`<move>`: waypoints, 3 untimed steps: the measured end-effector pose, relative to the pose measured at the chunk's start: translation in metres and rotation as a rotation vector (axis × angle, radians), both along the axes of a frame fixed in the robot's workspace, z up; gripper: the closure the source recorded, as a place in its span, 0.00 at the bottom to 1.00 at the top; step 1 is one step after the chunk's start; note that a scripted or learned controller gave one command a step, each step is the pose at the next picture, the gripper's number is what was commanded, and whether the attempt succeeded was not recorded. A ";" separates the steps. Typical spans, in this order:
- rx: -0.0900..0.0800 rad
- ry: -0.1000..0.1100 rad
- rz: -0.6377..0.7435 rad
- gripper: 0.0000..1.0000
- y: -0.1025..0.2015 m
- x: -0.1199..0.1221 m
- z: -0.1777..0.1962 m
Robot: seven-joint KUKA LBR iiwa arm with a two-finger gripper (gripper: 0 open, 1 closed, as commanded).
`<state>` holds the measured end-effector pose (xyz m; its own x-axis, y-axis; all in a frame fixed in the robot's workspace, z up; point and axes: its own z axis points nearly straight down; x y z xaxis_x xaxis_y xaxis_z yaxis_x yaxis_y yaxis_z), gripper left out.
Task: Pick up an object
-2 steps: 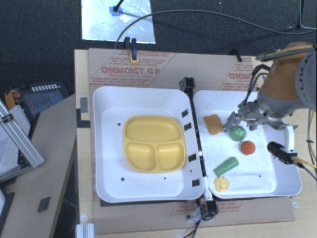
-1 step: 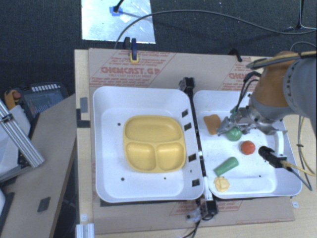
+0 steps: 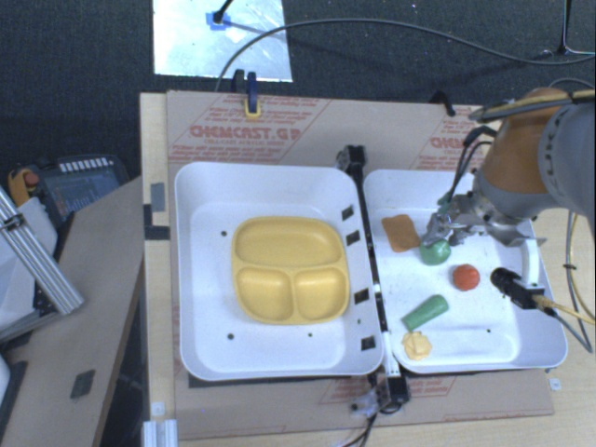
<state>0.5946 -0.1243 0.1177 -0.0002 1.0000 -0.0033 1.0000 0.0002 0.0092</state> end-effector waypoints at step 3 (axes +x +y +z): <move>0.001 0.001 0.004 1.00 -0.006 -0.008 0.165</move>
